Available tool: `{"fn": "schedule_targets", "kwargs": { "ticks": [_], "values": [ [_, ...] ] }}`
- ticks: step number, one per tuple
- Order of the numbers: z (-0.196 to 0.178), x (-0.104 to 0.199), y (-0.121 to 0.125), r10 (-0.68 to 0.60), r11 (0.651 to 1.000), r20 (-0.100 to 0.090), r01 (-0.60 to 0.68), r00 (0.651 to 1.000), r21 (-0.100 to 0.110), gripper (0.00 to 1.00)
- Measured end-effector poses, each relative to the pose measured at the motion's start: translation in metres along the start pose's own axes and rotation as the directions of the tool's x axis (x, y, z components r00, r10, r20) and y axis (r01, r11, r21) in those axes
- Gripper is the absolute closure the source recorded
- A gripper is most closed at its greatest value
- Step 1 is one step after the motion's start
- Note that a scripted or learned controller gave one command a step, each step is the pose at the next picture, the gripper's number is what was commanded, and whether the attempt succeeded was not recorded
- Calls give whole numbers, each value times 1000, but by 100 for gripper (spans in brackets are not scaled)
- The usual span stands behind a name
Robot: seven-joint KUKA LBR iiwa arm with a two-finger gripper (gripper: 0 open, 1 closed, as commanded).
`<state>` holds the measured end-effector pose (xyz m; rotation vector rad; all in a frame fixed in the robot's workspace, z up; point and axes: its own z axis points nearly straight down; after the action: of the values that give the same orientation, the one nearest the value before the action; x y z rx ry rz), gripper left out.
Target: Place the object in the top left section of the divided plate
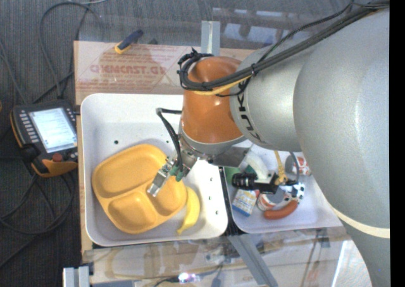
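Yellow divided plate in left bin; gripper over its right rim, grip state unreadable. Banana touches plate's right edge. Risk: descending fingers strike rim, shifting plate.

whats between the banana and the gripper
In the camera view, the right-hand section of the yellow plate lies between the gripper and the banana, which curves along the plate's right edge.

Grey arm reaches in from right; gripper points down-left, fingers seemingly near-closed.
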<state>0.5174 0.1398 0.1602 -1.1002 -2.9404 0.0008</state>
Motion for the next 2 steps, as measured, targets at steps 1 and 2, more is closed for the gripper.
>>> {"fn": "schedule_targets", "kwargs": {
  "ticks": [1, 2],
  "values": [
    [-8, -1, -1, 3, 1000, -2, -3, 1000, 1, 100],
    [-237, -4, -53, -21, 1000, 6, 21, 1000, -2, 100]
  ]
}}
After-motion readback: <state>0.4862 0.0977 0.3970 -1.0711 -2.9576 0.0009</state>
